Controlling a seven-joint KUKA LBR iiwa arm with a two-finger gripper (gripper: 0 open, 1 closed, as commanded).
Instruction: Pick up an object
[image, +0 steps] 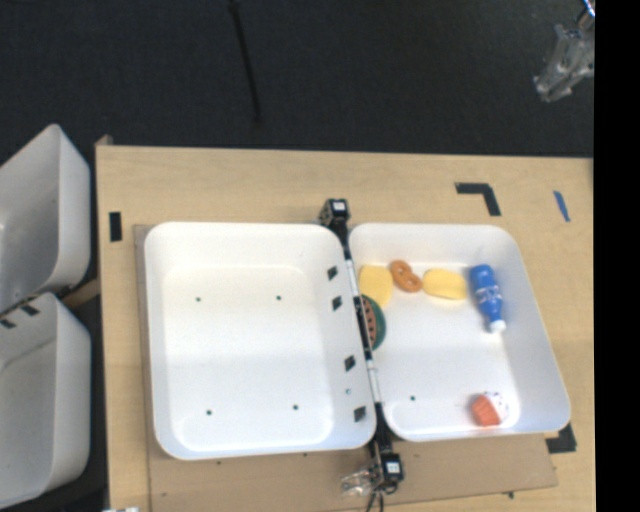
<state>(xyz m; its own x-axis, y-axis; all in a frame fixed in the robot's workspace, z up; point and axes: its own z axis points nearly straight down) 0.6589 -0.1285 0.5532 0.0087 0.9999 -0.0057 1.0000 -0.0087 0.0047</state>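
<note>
- Worktop (230, 185): pale tan board, seen at a slant, dark floor beyond its far edge.
- Left bin (245, 340): shallow, white, lies flat on the worktop.
- Right bin (440, 370): shallow, white, just beside the left bin, long edges meeting at centre.
- Black corner mark (480, 195) on the worktop, far right.
- Short blue mark (562, 206), further right of it.

Two white bins (250, 420), smooth plastic with a soft sheen. Bench (300, 185) of pale matt wood or board. Blue bottle (486, 294) glossy, plastic-looking. Orange block (486, 410) matt. Yellow pieces (444, 284) smooth and dull. Gripper (566, 68) pale grey, faintly shiny, too blurred to tell the material.
</note>
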